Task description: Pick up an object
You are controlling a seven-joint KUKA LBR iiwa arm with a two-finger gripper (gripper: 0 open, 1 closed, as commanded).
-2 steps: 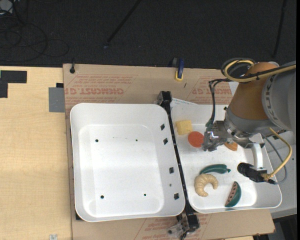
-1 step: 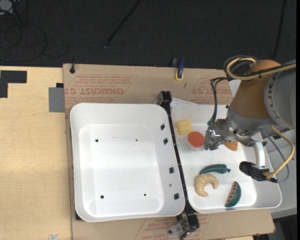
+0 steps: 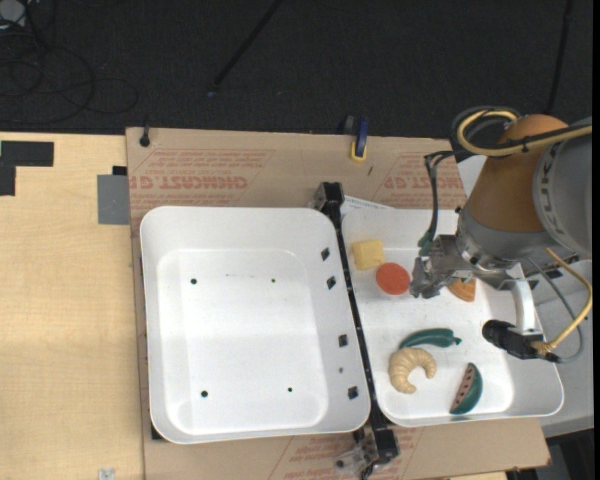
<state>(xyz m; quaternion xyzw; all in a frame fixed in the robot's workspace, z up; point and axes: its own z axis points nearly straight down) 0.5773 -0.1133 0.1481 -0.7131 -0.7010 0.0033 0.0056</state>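
Note:
The right bin (image 3: 540,400) holds a pale yellow block (image 3: 368,254), a red-orange round fruit (image 3: 392,278), an orange piece (image 3: 464,290), a green pepper (image 3: 430,339), a tan croissant (image 3: 411,368) and a dark watermelon slice (image 3: 467,388). My gripper (image 3: 428,282) hangs low in this bin, between the round fruit and the orange piece, just right of the fruit. The arm's wrist covers much of the orange piece.
The left bin (image 3: 160,268) lies beside the right one, with a black divider rail (image 3: 345,308) between them. A blue clamp (image 3: 359,138) grips the board's far edge. Cables loop around the arm at right.

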